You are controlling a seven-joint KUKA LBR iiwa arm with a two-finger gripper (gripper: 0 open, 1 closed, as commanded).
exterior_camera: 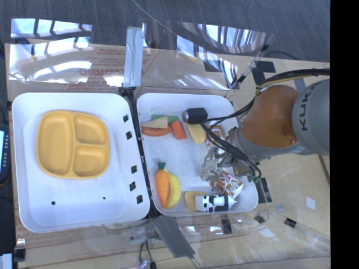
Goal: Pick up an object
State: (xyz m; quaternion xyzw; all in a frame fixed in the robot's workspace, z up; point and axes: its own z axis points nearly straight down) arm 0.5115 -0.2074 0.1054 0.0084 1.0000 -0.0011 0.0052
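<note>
Approach step: claw (216, 162) lowered into right bin (185, 209), just above the packet (229, 185). Finger state cannot be told. Descent onto packet, then closure, is needed next.

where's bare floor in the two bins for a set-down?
Left bin: open strip below the yellow tray, toward the near wall. Right bin: bare middle patch between the hot dog above and the carrot and banana below. Right side is crowded around the end effector.
</note>
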